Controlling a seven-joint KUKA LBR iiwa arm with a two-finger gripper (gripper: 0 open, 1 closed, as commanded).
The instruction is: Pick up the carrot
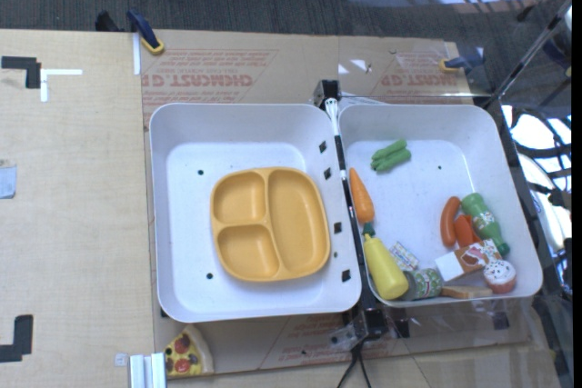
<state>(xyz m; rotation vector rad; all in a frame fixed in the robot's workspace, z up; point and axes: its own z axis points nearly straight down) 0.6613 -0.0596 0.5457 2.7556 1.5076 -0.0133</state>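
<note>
Against the left wall of the right bin (482, 127), about halfway along it, lies the one carrot (361, 196): a short orange toy, fat end toward the bin's near edge and narrow tip pointing toward the far edge, its side touching or just beside the wall. Just nearer along the same wall sits one yellow squeeze bottle (384, 269), its tip close to the carrot's fat end. One pair of green pea pods (390, 155) lies toward the far edge, apart from the rest. At the near right corner a cluster is piled together: one red sausage (449, 221), one green bottle (484, 222) with a white label, one slice of cake (466, 262), one pink-and-white frosted piece (498, 273), one small can (422, 283) on its side, and a silver wrapper (405, 255) beside the yellow bottle.

Two white bins stand side by side, their inner walls clipped together. Centred in the left bin (173, 223) is one yellow plate (269, 223) with three compartments. One toy pizza slice (185, 354) lies on the bench (73, 241) outside the left bin's near edge.

Nothing here tells me whether the gripper is open, closed or holding anything.
</note>
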